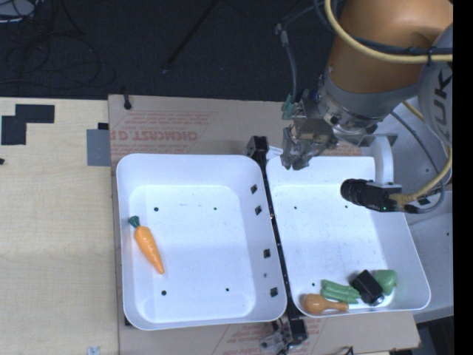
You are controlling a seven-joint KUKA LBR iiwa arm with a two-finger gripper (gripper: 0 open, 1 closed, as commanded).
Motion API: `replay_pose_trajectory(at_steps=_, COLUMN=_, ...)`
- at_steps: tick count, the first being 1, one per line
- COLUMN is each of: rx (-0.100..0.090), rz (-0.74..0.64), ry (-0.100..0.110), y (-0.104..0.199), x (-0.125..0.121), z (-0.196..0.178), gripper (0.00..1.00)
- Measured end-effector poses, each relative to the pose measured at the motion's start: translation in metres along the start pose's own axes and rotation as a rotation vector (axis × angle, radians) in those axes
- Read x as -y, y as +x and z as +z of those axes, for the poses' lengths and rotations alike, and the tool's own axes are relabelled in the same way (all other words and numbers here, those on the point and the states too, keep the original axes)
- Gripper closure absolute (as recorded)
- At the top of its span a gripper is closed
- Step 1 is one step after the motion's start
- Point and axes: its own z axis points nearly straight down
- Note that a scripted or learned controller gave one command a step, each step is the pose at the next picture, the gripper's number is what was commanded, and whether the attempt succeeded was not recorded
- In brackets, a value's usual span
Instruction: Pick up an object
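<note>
Pick not yet made. My claw (pixel 297 160) hangs above the right bin's (pixel 414 261) upper-left rim; finger state indiscernible. Carrot (pixel 148 247) lies in left bin (pixel 185 165); other objects (pixel 355 291) cluster lower right.

fixed overhead slant, both bins (pixel 118 170) framed

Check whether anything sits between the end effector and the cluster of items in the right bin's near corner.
Nothing visible does. The end effector hangs over the right bin's far-left corner; bare white floor separates it from the green pod, black block and orange piece.
</note>
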Motion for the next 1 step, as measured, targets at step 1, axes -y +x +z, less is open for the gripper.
replay_pose_trajectory(at_steps=1, rx=-0.003, rz=-0.001, ry=-0.020, y=0.0580, x=-0.0017, z=-0.1674, gripper=1.00)
